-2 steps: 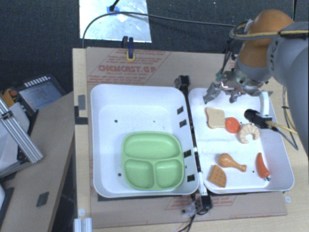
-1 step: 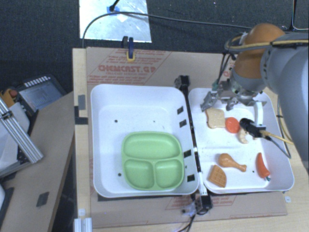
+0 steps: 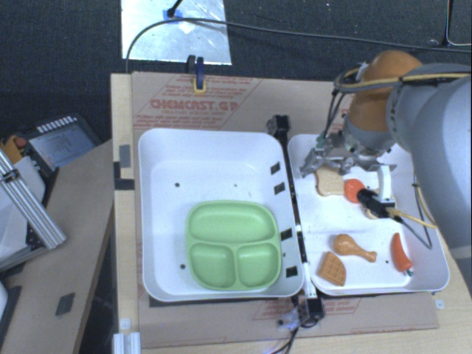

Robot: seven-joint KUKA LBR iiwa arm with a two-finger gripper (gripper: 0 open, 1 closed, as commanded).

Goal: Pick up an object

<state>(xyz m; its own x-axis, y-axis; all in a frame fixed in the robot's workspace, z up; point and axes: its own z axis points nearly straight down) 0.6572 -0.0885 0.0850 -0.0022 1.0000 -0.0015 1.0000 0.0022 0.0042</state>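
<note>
In the far corner of the right-hand shallow white bin (image 3: 440,275), next to the divider between the two bins, the grey arm's gripper (image 3: 322,162) hangs low over the floor. It points down, and the slant of the view and its own metal frame hide its tips, so whether it is parted, closed or gripping something cannot be told. Nothing can be seen held in it. Just on the near side of the gripper, almost under it, lies a flat tan toy slice of toast (image 3: 330,184); whether the two touch is unclear. A small round orange-red toy tomato (image 3: 353,188) sits just beside the toast, on the side away from the divider. Well apart from the gripper, toward the bin's near wall, lie a brown plastic chicken drumstick (image 3: 352,247) and a golden, grid-patterned toy waffle wedge (image 3: 332,269), with the waffle nearer the wall. A red toy sausage (image 3: 400,251) lies near the corner farthest from the gripper. Across the divider, the left-hand shallow white bin (image 3: 150,198) holds a pale green three-compartment plastic plate (image 3: 232,243), lying flat. Both bins rest on a brown printed cardboard sheet (image 3: 221,98).
</note>
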